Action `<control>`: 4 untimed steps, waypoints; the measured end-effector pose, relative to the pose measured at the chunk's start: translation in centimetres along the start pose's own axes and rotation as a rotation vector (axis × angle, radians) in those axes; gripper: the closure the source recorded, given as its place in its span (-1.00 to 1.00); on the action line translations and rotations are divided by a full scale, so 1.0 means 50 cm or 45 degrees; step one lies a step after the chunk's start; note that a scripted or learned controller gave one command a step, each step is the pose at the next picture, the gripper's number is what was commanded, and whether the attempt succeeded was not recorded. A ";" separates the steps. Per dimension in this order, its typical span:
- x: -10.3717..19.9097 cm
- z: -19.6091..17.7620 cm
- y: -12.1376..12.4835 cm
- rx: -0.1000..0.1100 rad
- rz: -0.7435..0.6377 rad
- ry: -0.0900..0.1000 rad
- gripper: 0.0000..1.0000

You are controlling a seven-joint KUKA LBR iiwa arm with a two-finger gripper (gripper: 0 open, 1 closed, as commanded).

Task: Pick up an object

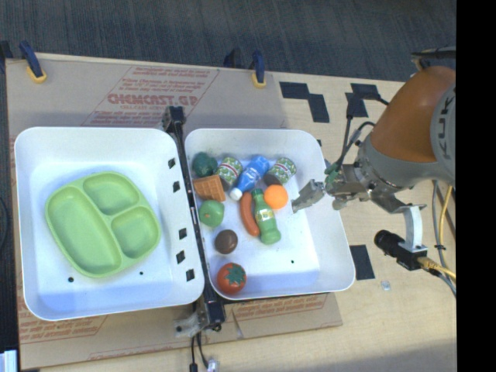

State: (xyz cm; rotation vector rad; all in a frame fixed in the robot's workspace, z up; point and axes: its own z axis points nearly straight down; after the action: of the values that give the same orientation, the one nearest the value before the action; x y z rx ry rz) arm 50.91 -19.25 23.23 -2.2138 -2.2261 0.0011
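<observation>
Candidate objects all sit in the right-hand shallow white bin (329,258), bunched toward its far-left half. From my remote view I count: an orange ball (276,197) touching a green plastic bottle (266,224), with a long orange carrot-shaped toy (248,214) lying just beside the bottle on its left. Behind them a blue-and-white bottle (251,173) lies tilted between two green-labelled cans (230,169) (283,169). A dark green rounded piece (204,163) sits in the far-left corner, above a tan waffle-textured block (208,187) and a green apple-like ball (211,212). A brown ball (225,241) lies alone nearer the front, and a red tomato (231,278) rests against the front rim.

Gripper (304,198) hangs over the bin's right part, just right of the orange ball. I see nothing between its fingers; I cannot tell how wide they stand.

Left bin (31,231) holds a light green three-compartment tray (103,223).
</observation>
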 end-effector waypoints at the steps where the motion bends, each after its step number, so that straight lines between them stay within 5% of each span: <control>1: -0.010 0.269 0.123 -0.018 0.000 -0.008 -1.00; 2: -0.006 0.259 0.116 -0.003 -0.005 -0.003 1.00; 3: -0.006 0.259 0.116 -0.002 -0.006 -0.003 -1.00; 4: -0.019 0.280 0.206 0.000 0.001 0.001 -1.00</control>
State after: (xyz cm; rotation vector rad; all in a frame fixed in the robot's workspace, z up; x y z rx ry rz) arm 61.17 -20.12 9.23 -2.2144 -2.2254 0.0003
